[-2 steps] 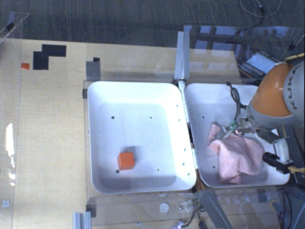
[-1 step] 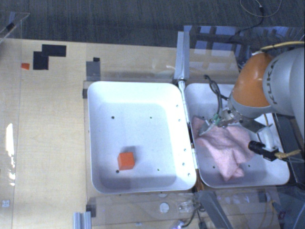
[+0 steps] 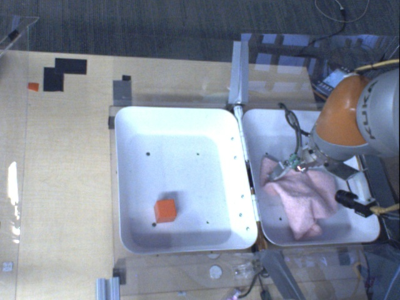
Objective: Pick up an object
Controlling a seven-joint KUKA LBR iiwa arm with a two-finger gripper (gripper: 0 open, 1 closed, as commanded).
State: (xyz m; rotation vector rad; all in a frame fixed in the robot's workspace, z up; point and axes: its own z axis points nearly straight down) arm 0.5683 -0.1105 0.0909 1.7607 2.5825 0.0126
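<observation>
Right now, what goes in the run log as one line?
claw: down on pink cloth | cloth: right bin | orange block: left bin | lift: not yet

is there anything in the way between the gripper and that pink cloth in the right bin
Nothing visible. The gripper is right at the upper left edge of the pink cloth in the right bin, with no other thing between them.

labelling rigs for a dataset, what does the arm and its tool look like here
The arm is a thick, rounded grey body with a broad orange band just above the wrist. Below the band the wrist narrows to a small metallic tool with thin dark cables looping up from it. A yellow cable runs along the top of the arm.
</observation>
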